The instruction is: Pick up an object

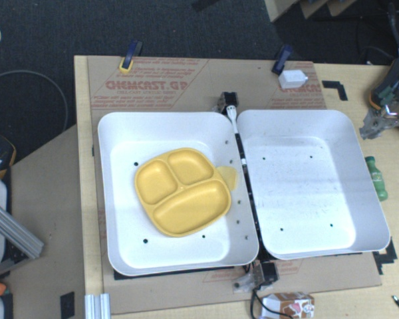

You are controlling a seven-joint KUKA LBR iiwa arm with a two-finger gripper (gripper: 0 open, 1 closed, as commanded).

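A yellow divided plate (182, 191) with three compartments lies flat in the left white bin (120, 238), slightly right of its middle. A pale yellow piece (228, 176) peeks out from under the plate's right edge. My gripper (380, 119) hangs at the far right of the view, above the bench just beyond the upper right corner of the right white bin (306, 178). It is well away from the plate, and nothing shows in its grasp.
A small green object (376, 177) lies on the bench just outside the right bin's right rim. A white block (292, 79) and clamps sit on the cardboard behind the bins. Cables run along the divide between the bins.
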